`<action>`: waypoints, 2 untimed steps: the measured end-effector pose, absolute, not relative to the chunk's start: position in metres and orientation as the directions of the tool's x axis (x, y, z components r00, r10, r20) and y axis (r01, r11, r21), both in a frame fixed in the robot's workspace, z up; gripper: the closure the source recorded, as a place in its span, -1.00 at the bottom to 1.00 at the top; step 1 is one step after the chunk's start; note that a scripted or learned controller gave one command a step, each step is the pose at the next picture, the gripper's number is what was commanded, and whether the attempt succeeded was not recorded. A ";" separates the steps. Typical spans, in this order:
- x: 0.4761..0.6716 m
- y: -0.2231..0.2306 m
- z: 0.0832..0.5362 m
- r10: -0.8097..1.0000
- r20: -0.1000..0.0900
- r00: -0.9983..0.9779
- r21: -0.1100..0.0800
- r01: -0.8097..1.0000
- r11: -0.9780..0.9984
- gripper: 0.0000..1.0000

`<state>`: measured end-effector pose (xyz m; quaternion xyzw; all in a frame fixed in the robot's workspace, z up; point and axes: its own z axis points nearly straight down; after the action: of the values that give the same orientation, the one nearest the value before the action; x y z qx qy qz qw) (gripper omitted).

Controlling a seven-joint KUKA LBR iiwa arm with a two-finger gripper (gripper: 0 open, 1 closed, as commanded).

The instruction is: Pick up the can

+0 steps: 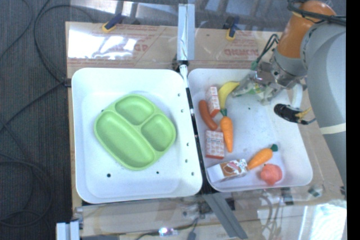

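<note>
Table [84, 48]: pale brown top | bears two white bins side by side: left bin [84, 177], right bin [298, 166]

hand [254, 87] fingers blurred (state unclear)

glossy plastic plate [135, 132]; seemingly smooth bins [84, 177]

tool [251, 86] over right bin [256, 137] top | banana [226, 90] beside | green plate [135, 131] in left bin [84, 121]
</note>
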<state>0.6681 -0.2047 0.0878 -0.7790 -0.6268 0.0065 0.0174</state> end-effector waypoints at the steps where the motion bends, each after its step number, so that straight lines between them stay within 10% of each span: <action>1: 0.668 -0.204 0.088 0.977 0.009 0.212 -0.032 0.977 -0.211 -1.00; 2: 0.668 -0.204 0.088 0.978 0.008 0.208 -0.032 0.978 -0.207 -1.00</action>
<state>0.6681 -0.2040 0.0878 -0.7770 -0.6293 0.0067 0.0151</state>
